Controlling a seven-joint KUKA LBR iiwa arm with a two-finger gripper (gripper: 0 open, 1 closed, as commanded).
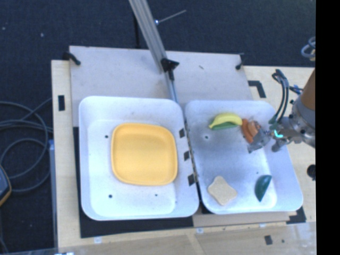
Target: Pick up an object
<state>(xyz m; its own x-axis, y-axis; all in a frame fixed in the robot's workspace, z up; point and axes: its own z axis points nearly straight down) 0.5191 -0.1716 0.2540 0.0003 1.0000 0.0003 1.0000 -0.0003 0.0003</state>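
Claw (258, 137) over right bin (234, 158), grip state unclear; orange object (248, 130) partly hidden beside it.

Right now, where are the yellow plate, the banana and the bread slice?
yellow plate (144, 154), camera view, plate's flat centre.
banana (225, 120), camera view, middle of its curve.
bread slice (222, 190), camera view, centre of its top face.

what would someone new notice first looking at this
The big yellow plate in the left bin stands out most against the white. In the right bin lie a banana near the far edge, an orange item beside it, a slice of bread and a dark green piece toward the near edge. The pincer reaches in from the right, close by the orange item.
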